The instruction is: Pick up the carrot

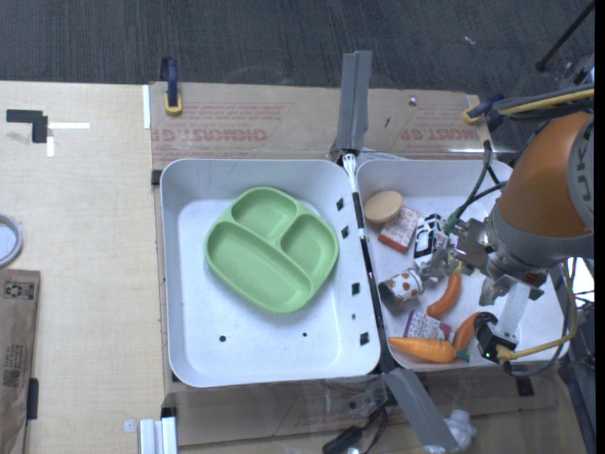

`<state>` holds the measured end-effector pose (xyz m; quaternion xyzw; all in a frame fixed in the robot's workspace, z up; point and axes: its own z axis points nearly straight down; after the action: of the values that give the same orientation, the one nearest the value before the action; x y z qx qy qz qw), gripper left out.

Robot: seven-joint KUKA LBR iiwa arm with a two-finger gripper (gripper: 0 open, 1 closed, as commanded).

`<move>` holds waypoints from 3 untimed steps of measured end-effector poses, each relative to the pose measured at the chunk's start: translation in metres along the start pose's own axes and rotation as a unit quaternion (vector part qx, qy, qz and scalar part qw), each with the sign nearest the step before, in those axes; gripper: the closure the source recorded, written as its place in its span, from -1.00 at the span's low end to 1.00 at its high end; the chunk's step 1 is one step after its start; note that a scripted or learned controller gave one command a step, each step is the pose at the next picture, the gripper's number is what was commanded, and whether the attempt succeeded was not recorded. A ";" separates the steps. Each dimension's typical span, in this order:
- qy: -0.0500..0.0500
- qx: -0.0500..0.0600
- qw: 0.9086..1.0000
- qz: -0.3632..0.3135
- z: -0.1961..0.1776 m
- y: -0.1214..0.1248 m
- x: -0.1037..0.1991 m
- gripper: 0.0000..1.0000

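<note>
The tool (444, 258), its grip state impossible to tell, should probably drop toward the tapered orange carrot (423, 349) lying along the right white bin's (416, 170) front wall.

Grey arm (553, 197) with orange band reaching in from right, wrist bent downward, tool (442, 258) low

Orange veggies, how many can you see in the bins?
3, all in the right bin: a carrot at the front, one mid-bin, one beside the arm. Others may be hidden.

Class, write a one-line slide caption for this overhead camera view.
KUKA arm reaches over the right bin of toy food; the carrot lies at its near edge, green divided plate in the left bin.
</note>
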<state>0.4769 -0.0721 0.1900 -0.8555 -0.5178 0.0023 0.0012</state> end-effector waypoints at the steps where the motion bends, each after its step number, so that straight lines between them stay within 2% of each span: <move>1: 0.001 0.000 0.996 -0.087 0.062 0.039 -0.060 -1.00; 2: 0.001 0.000 1.000 -0.014 0.081 0.045 -0.086 -1.00; 3: 0.003 -0.007 0.995 0.101 0.093 0.022 -0.034 -1.00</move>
<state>0.4803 -0.1127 0.0967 -0.9033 -0.4290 -0.0039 -0.0038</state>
